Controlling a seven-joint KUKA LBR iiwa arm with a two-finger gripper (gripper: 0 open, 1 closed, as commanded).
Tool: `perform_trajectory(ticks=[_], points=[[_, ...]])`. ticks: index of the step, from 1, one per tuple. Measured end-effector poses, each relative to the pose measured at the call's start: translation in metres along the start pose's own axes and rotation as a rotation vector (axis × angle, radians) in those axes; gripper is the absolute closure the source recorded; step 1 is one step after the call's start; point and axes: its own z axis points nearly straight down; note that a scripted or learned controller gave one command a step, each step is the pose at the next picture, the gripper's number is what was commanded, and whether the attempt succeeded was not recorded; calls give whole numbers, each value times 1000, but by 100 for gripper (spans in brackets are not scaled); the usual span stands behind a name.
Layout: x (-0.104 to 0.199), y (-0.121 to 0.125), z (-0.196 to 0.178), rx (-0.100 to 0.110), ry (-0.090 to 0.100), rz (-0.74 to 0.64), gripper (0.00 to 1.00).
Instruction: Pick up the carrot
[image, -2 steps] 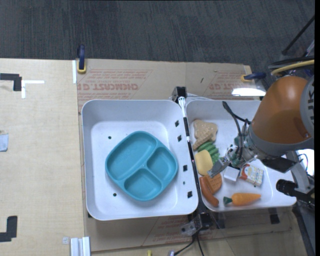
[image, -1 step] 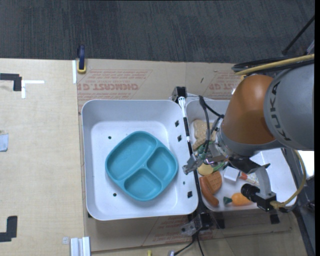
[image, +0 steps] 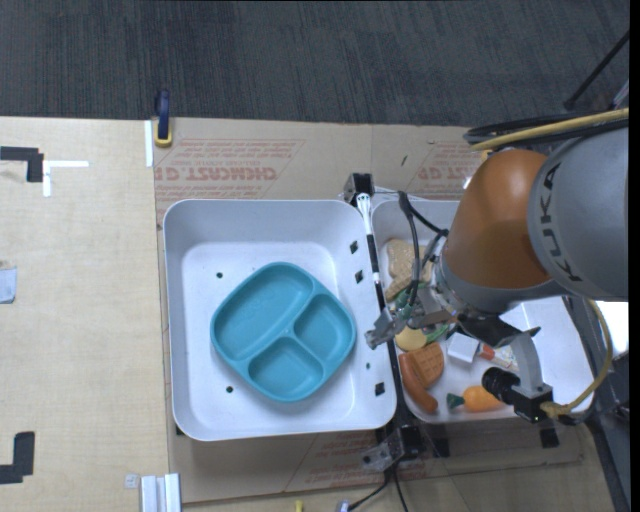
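Carrot (image: 482, 400) is lying in the right bin (image: 575, 340), near its front edge, orange with a green stub pointing toward the divider. I am hanging my end effector (image: 400, 325) over the left part of that same bin, above a crowd of food pieces (a pale bread-like piece (image: 402, 258), a yellowish lump (image: 410, 340), a brown-orange item (image: 424, 366), a reddish sausage-like one (image: 418, 398)). Whether it is spread or pressed together, I cannot tell; my own wrist is hiding it. Nothing visible is being pinched. The blue divided plate (image: 284, 331) is sitting in the left bin (image: 185, 330). My worry: I am hovering nearer the clutter than the carrot, so descending here risks grabbing the wrong orange thing, or nudging the carrot against the bin wall.
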Motion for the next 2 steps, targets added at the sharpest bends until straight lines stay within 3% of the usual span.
perform_trajectory(ticks=[1,2], points=[[-37,-10,-1,-3,0,-178,0],[-45,-12,-1,-2,0,-454,0]])
